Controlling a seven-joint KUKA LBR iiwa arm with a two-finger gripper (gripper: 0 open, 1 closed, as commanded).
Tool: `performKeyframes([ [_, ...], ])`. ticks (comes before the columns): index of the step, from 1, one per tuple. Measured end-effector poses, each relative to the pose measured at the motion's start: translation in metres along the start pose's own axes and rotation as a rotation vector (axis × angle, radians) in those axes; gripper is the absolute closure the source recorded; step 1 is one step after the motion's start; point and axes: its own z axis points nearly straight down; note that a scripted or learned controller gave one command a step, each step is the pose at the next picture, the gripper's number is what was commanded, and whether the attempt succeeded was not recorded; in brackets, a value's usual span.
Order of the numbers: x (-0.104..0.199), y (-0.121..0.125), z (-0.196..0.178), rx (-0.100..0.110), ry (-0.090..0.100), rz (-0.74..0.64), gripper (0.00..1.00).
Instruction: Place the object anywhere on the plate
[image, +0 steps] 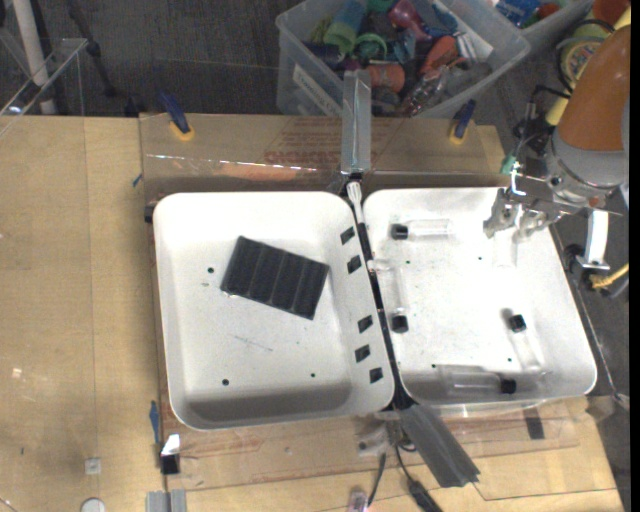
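Scanning for anything readable now. There's reddish printing on the clear sheet (300, 145) lying at the back of the tabletop (70, 300), just behind the two bins, and it runs in several lines, but the letters are too faint and blurred to make out a single word. Over at the upper right, a round yellow-rimmed item (583, 55) carries some kind of coloured marking, and that too is unreadable. The dark ribbed plate (275, 277) in the left bin (180, 330) bears no lettering that I can see. No numbers, no brand names, no signs legible anywhere.
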Motion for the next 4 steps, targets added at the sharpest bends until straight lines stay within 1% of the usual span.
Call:
performKeyframes([
  [1, 0.037, -0.007, -0.080, -0.002, 0.001, 0.212, 1.00],
  [2, 0.044, 0.023, -0.045, -0.001, 0.001, 0.459, 1.00],
  [3, 0.090, -0.008, -0.103, 0.000, 0.002, 0.696, 1.00],
  [4, 0.101, -0.043, -0.175, -0.001, 0.004, 1.117, 1.00],
])
